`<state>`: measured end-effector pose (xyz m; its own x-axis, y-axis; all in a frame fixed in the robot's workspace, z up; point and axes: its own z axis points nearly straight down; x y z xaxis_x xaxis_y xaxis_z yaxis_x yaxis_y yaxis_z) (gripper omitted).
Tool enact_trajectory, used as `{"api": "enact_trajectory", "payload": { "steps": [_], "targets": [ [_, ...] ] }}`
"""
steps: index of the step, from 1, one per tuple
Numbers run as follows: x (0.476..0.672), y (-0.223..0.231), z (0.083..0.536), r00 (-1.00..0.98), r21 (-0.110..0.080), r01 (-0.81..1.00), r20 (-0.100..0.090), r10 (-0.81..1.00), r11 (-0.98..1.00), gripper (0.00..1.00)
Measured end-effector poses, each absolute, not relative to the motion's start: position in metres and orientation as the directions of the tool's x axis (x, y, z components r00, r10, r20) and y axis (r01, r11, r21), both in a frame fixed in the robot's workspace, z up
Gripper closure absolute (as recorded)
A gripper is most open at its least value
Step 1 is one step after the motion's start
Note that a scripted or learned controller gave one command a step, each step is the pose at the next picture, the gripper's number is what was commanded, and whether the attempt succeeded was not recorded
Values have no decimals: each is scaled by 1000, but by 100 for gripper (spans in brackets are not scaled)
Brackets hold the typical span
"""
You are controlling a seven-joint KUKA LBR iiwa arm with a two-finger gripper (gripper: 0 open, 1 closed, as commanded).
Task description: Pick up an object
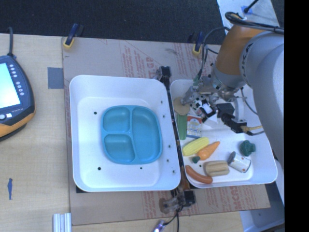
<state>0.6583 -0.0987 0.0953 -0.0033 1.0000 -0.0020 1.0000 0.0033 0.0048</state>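
Low over the right bin (260,175), near its back-left corner: gripper (200,100), finger state impossible to tell. Along the front edge: corn (195,146), carrot (208,150), sausage (198,175). Label on a small packet (194,128), unreadable. Blue plate (131,134) mid left bin (82,129).

Worktop (38,153) of pale wood, covered in the middle by a brown cardboard sheet (120,62).

Two shallow white bins sit side by side on the cardboard: the left bin (82,129) and the right bin (263,170), their inner rims touching. An orange-rimmed handheld screen unit (12,95) rests at the worktop's left edge, well apart from the bins. Small clamps (71,36) pin the cardboard's far edge.
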Motion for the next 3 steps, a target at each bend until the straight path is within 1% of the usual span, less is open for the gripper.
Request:
{"api": "enact_trajectory", "payload": {
  "steps": [1,2,3],
  "targets": [
    [656,-129,92,-2,-1,1000,-1,1000,2,0],
    [656,-99,92,-4,-5,1000,1,1000,4,0],
    [656,-128,92,-2,-1,1000,0,1000,2,0]
  ]
}}
